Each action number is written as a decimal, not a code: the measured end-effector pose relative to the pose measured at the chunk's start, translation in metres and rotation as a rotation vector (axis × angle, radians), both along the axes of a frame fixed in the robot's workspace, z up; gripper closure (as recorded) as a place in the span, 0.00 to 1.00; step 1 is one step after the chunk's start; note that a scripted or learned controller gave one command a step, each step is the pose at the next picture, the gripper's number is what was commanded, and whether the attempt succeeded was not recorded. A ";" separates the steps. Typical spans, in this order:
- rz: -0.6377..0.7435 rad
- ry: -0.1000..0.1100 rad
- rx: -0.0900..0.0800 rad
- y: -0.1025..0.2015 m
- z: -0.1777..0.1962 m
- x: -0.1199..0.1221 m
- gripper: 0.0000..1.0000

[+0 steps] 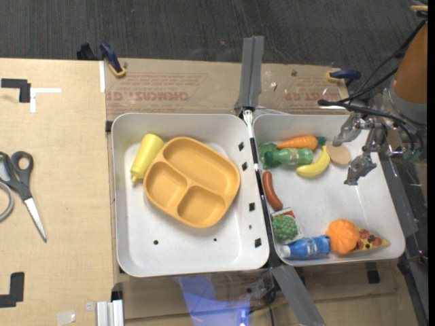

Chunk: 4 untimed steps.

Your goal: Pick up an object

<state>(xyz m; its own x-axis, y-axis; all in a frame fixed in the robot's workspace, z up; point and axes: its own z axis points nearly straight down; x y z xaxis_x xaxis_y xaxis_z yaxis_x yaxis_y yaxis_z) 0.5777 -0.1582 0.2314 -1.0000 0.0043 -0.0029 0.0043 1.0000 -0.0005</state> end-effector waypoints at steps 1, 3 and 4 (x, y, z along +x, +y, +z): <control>-0.089 -0.011 -0.002 -0.031 -0.130 0.070 0.00; -0.137 -0.005 -0.007 0.047 -0.138 0.079 0.00; -0.047 -0.002 -0.001 0.038 -0.138 0.074 0.00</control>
